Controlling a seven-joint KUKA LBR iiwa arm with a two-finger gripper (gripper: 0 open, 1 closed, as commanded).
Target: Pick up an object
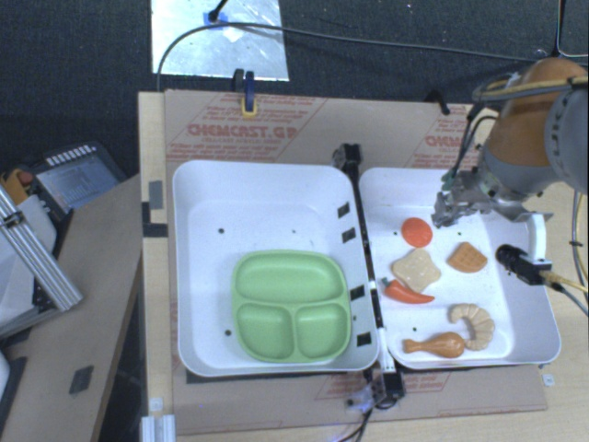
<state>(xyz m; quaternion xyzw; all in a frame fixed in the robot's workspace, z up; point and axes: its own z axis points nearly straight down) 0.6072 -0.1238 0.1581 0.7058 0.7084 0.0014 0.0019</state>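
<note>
Golden toy drumstick [435,345] lies by a shrimp [475,324]; tool [445,212] grip state unclear.

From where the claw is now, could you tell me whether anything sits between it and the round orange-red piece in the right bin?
Nothing visible does. The claw hangs just up and right of the round orange-red piece, with bare bin floor between them. The tan wedge and the pale chunk lie nearer the camera, off that line.
</note>
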